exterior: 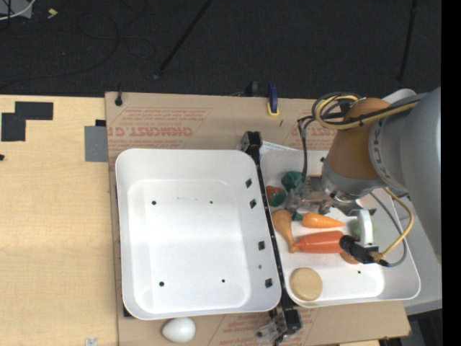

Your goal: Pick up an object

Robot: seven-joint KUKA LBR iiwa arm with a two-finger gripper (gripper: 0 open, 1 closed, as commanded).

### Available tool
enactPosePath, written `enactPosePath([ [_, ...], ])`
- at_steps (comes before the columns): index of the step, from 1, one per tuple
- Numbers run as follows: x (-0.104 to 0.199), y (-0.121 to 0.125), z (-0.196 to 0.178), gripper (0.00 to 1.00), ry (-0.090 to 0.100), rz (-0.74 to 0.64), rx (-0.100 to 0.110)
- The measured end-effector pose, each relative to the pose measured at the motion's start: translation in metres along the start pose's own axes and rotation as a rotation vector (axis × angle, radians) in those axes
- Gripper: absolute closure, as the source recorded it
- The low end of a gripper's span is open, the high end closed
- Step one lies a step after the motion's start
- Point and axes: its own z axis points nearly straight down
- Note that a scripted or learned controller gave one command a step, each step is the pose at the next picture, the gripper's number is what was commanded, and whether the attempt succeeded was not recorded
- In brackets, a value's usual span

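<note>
Camera view, one moment: arm low over the right bin (403, 288), wrist hiding most of the gripper (322, 202), so whether the gripper is released or clenched I cannot tell. Nothing appears lifted; every candidate object lies on the bin floor, so I judge the pick not yet done, with grasp and lift both left. Landmark: the red carrot-like piece (317, 244), smooth, glossy, elongated, lying near the middle of the right bin. Just above it sits an orange carrot-shaped piece (322, 221), tapered and plastic-looking, closest to the gripper and the likely target. Left of it, a tan gourd-shaped piece (283, 228), rounded and matte. Further up and left, a small orange-red lump (274, 192) and a teal rounded item (292, 180), partly under the wrist. Below it, a pale beige disc (306, 283), flat, round. Well left, the left bin (137, 294), shallow, white, hard plastic. A white egg-shaped object (178, 329) rests outside it on the cardboard (166, 117).
</note>
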Motion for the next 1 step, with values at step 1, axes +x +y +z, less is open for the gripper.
enactPosePath([
  [1, 0.0132, 0.0348, 0.0040, 0.00, 0.024, -0.007, 0.019],
])
